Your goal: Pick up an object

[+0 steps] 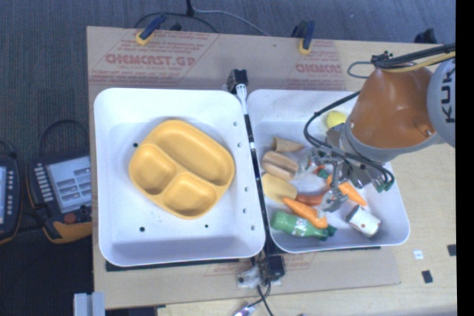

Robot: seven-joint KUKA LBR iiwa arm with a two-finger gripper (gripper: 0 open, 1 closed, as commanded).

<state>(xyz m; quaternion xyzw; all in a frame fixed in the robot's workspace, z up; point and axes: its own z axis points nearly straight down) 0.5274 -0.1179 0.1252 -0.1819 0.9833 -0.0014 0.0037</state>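
From the camera fixed above, the desk [148, 48] carries two shallow white bins set side by side, so one can serve as a source and the other as a drop place. The left bin [118, 233] holds a yellow divided plate [182, 168], lying flat and turned at an angle near the middle, well clear of the walls.

The right bin [396, 229] is where the pickable things are heaped: a hot dog bun [280, 160] near the shared wall, a pale yellow piece [277, 187] just below it, an orange carrot [305, 211], a green bottle [298, 226] along the near wall, a small white block [364, 220] toward the right corner, and a yellow ball [336, 118] partly hidden behind the arm. They lie touching or overlapping, which I judge makes a clean single grasp awkward.

The arm reaches in from the right, its orange band [392, 111] hanging over the right bin, and the end effector [335, 175] sits low among the clutter, just beside the carrot and a second orange piece [354, 195]. Cables and shadow crowd the tip, so whether it is spread or pinching anything cannot be told. The pose suggests a grasp attempt in the pile's middle; nothing is seen lifted yet.
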